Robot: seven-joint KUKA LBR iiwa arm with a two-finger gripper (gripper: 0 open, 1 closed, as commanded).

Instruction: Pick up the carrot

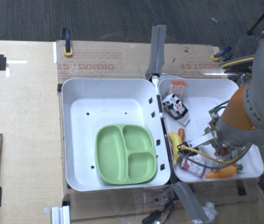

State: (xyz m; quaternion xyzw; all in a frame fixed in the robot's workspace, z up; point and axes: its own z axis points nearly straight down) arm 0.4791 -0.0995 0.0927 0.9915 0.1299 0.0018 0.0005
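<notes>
Because the carrot (221,172) lies at the right bin's (202,85) near wall, touching a packet (192,165) and under cables, the claw (223,151), finger state indiscernible, may snag the wall or grab the packet instead.

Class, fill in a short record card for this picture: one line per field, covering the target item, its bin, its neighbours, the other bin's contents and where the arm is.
target: carrot, orange, lying flat
bin: right bin, near front edge
neighbours: banana, snack packet, small printed carton
other bin: left bin holds a green divided plate
arm: over the right bin, wrist above the carrot
pincer grip: cannot tell
</notes>
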